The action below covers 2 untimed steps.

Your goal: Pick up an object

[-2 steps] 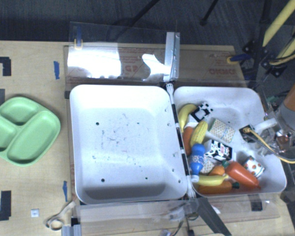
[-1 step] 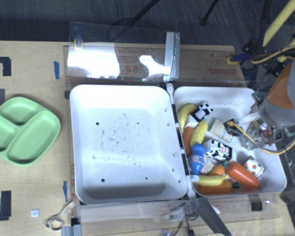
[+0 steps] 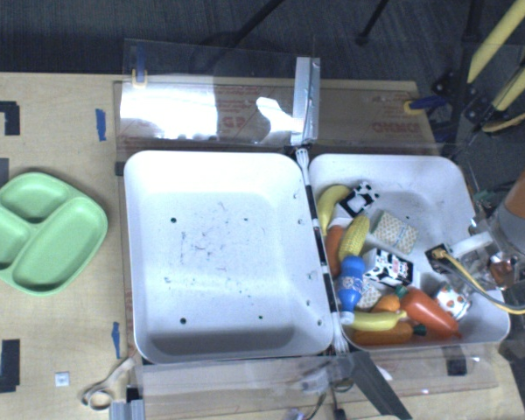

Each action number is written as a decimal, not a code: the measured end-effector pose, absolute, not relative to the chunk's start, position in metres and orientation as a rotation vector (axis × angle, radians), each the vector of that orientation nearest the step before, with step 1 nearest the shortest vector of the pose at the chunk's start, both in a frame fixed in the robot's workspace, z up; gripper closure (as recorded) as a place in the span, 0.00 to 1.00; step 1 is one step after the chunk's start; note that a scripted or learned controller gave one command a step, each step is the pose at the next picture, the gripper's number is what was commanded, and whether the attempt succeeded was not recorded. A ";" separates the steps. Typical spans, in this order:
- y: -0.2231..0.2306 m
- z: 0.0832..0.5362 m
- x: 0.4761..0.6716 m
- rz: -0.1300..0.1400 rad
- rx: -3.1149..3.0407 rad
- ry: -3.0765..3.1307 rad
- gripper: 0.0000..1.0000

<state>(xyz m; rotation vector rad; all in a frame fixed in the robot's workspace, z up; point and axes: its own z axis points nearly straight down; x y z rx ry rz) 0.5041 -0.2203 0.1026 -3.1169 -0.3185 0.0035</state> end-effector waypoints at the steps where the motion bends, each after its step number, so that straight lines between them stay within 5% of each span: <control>1: -0.175 0.106 0.525 0.001 -3.124 -0.317 1.00; 2: -0.202 0.101 0.500 0.003 -3.124 -0.312 1.00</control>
